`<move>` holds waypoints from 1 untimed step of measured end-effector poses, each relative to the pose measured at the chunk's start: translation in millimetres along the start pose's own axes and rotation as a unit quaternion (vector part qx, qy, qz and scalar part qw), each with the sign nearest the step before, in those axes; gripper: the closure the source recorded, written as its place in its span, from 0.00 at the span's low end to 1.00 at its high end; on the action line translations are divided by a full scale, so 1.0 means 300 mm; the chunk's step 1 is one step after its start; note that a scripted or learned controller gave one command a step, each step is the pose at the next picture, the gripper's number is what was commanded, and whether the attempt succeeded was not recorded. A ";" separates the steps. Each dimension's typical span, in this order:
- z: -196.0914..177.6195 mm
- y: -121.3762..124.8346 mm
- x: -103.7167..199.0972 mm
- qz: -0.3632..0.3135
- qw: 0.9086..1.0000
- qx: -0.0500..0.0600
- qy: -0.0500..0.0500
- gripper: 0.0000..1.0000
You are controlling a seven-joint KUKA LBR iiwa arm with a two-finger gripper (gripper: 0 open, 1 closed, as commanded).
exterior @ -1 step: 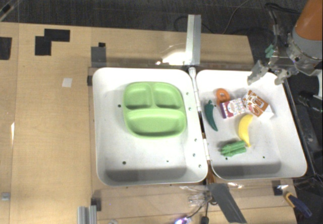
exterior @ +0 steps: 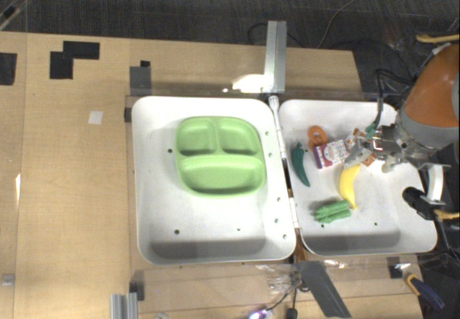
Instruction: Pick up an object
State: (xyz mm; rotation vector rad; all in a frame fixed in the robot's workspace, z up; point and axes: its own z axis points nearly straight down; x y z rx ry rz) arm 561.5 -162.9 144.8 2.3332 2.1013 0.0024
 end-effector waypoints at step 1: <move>0.179 -0.015 0.044 -0.023 1.000 -0.006 0.000 0.00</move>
